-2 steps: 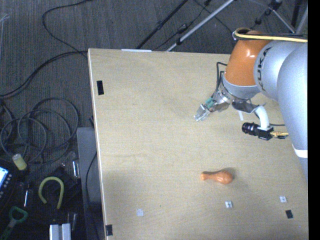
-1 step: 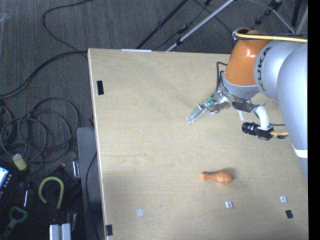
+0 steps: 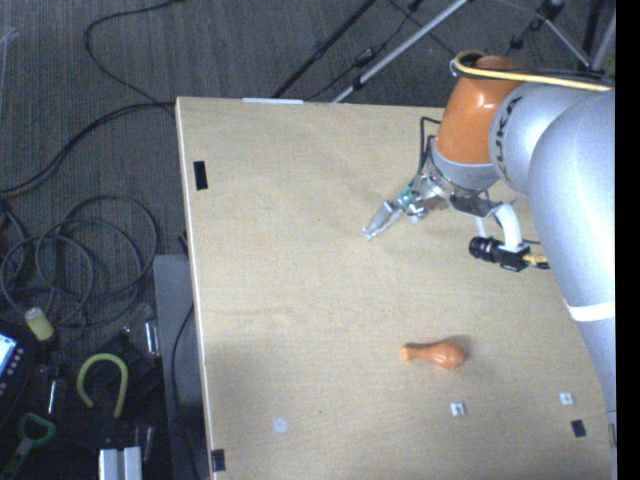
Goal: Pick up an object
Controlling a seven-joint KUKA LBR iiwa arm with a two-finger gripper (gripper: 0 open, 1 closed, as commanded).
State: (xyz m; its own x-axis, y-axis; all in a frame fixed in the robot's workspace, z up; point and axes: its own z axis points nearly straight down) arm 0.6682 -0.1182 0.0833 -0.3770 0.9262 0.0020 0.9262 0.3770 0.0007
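An orange, pear-shaped object (image 3: 436, 353) lies on its side on the tan board (image 3: 290, 298), in the lower right part, with its narrow end pointing left. My gripper (image 3: 378, 224) hangs over the upper middle of the board and points down and to the left. It is well above and apart from the orange object, with bare board between them. Nothing shows at its tip. The grey arm with the orange band (image 3: 475, 118) comes in from the right.
The board's left edge (image 3: 190, 268) drops to a floor strewn with cables (image 3: 90, 248) and tools. Tripod legs (image 3: 430, 23) cross the floor beyond the far edge. Small black marks (image 3: 200, 175) and white tags (image 3: 457, 408) lie flat on the board.
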